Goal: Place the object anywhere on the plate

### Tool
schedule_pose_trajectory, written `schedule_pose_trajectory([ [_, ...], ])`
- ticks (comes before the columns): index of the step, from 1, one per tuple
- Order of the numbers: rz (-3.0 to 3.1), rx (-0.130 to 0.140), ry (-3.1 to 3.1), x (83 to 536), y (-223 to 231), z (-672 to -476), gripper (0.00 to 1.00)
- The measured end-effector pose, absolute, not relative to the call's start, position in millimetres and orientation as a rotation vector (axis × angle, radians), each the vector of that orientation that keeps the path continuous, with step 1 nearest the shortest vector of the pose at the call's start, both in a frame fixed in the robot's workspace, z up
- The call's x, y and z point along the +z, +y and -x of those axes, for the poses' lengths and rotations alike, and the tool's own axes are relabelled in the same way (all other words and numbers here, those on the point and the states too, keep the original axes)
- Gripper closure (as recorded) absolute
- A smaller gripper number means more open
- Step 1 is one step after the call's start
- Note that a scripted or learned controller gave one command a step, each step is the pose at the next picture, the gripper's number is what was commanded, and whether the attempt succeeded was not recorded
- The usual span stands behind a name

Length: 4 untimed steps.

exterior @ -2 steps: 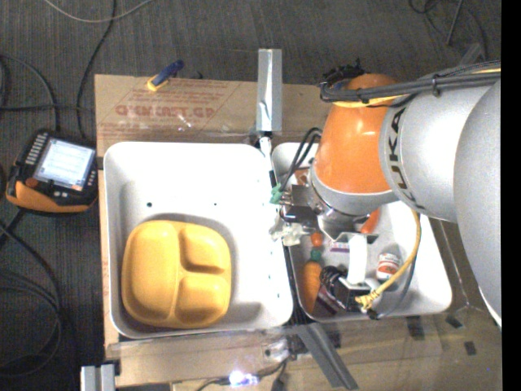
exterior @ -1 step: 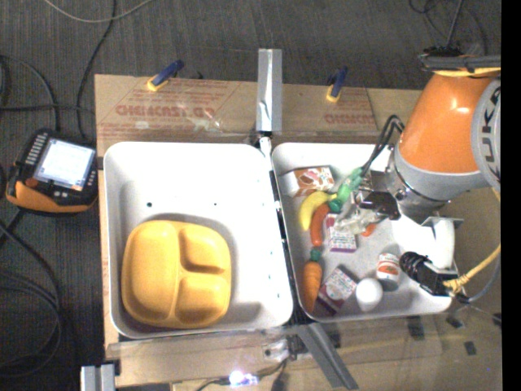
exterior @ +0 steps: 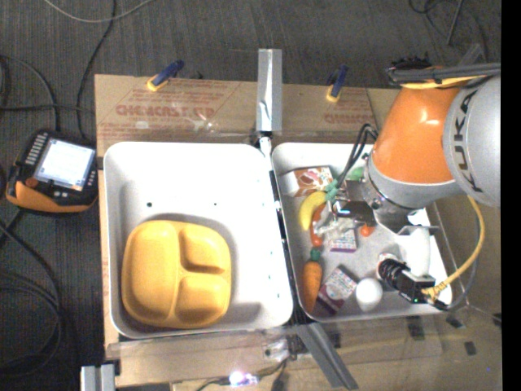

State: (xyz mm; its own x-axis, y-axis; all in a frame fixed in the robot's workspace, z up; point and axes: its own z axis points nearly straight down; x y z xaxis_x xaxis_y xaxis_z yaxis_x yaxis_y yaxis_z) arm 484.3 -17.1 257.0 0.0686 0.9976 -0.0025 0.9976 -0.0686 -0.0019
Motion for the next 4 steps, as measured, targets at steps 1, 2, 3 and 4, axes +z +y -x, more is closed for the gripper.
schedule_pose_trajectory([
  [1,-2.408,-0.009,2.021,200,12,-497.8,1.00],
  [2,-2.228,-0.006,2.217,185,34,-483.5,1.00],
  [3,-1.885,-0.006,2.518,182,61,-482.7,1.00],
  [4,-1.899,-0.004,2.506,183,40,-498.4,1.00],
])
